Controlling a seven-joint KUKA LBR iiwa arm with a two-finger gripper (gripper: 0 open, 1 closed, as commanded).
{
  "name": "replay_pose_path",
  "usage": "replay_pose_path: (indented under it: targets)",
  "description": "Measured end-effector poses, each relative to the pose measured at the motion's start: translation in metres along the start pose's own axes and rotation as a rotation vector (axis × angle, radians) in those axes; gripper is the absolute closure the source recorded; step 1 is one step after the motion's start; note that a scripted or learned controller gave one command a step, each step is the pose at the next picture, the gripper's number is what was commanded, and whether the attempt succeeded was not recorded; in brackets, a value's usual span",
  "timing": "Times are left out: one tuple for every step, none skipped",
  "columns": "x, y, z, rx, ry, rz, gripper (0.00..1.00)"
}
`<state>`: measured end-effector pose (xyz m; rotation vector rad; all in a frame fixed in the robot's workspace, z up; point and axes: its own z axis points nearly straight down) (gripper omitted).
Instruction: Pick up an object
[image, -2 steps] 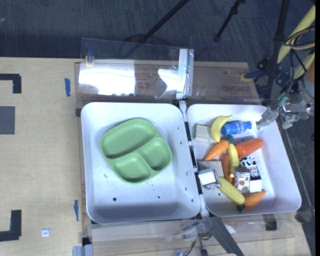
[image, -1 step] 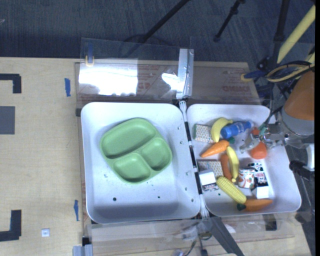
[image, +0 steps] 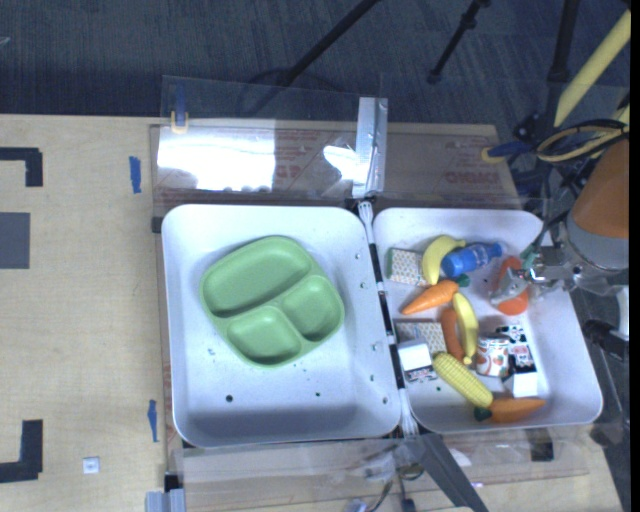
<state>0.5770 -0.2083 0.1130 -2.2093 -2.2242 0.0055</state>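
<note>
Orange-banded arm hangs its gripper (image: 535, 270) beside the blue bottle (image: 470, 259), seemingly approaching; whether it's open, I cannot tell.

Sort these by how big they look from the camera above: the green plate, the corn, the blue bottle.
1. green plate, by far the largest
2. corn
3. blue bottle, slightly smaller than the corn

Divided plate (image: 272, 298) in left bin (image: 190, 400)

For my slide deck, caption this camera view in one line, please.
Gripper at the right bin's edge above toy food; green divided plate in the left bin.
</note>
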Motion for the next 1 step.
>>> replay_pose_path:
  targets:
    - [0.0811, 0.0550, -0.0891, -0.003, -0.003, -0.035, 1.00]
